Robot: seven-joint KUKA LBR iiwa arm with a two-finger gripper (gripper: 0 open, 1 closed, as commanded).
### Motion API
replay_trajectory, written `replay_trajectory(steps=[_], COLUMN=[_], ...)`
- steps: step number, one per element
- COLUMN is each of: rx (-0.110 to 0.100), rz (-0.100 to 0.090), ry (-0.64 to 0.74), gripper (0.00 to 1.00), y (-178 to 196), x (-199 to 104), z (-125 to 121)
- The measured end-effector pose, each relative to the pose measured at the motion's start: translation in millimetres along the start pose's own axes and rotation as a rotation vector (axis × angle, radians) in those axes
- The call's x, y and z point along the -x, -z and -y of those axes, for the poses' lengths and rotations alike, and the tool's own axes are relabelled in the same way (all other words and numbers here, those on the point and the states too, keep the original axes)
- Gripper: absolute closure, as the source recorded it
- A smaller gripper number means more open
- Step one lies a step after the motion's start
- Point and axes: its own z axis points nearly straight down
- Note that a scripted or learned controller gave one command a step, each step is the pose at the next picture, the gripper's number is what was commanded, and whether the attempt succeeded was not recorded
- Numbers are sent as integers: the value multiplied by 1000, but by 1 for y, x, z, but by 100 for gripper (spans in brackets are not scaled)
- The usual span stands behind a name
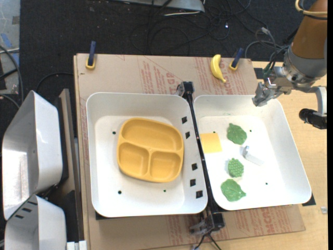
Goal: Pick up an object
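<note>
The arm comes in from the upper right of the frame, and its claw [261, 99] hangs over the upper right rim of the right bin [291, 139], above the bin's contents rather than down among them. Whether the claw is released or clenched I cannot tell; it is small and blurred at this slant, and nothing shows in it.

The things to pick from lie in the right bin, in the centre right of the frame: a yellow square [210, 142] near the left wall, a green piece [237, 134] just right of it, a small grey-white piece [250, 155] below that, then a bumpy green piece [235, 167] and a lowest green piece [232, 189]. All sit apart from one another. The left bin [99, 139] carries a yellow divided tray [151, 150]. A banana [218, 68] lies on the worktop [156, 72] above the bins.

I judge this to be the approach step, with no grasp made. The next move calls for choosing one item, probably the nearest green piece, travelling down-left over it, and descending straight so the claw straddles it.
</note>
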Motion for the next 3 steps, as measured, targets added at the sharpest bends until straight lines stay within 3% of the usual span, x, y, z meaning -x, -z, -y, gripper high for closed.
replay_trajectory(steps=[3], rx=[-5], rz=[-2], ry=[2], gripper=[100], y=[3], x=[-126], z=[74])
